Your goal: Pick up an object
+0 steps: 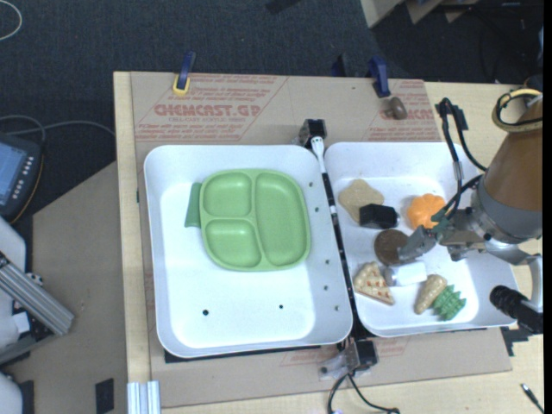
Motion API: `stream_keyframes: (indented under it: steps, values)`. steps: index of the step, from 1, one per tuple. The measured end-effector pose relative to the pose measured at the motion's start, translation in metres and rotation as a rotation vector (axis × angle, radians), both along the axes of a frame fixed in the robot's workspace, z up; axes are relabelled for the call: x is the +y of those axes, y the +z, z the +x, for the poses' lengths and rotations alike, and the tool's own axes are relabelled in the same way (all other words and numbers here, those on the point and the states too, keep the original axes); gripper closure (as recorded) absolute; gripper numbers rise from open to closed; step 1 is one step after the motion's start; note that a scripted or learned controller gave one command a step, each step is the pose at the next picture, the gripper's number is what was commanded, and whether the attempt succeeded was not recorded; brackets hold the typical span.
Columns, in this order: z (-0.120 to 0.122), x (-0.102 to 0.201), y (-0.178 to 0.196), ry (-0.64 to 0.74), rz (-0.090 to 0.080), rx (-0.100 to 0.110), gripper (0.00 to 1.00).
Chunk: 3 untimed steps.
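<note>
Over the right bin [392, 155], the tool [420, 243] is seen just beside a brown disc [389, 246]; its grip state cannot be told. An orange toy [423, 210], pizza slice [373, 284] and green tree [448, 303] are scattered nearby

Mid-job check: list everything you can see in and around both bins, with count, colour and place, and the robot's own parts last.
left bin: 1, white, holds the tray
divided tray: 1, green, three compartments, upper middle of left bin
right bin: 1, white, holds the small items
beige piece: 1, upper left of right bin
black block: 1, beside the beige piece
orange item: 1, upper right
brown disc: 1, centre
pizza slice: 1, lower left
tan-and-green item: 1, lower right
clamps: 2, blue, bench top edge
arm: 1, grey with orange band, right side
claw: 1, over the brown disc
</note>
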<state>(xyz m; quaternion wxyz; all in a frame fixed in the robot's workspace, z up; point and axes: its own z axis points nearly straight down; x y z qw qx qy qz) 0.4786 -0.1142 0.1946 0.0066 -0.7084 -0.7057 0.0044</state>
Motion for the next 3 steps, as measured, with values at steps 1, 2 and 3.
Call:
stream_keyframes:
  steps: [1,2,3]
  values:
    - [0.003,0.000,0.007,0.003,-0.002,-0.015,0.00]
    - [-0.003,0.000,-0.037,0.003,-0.001,-0.010,0.00]
    - [-0.014,0.005,-0.087,0.003,0.000,-0.008,0.00]
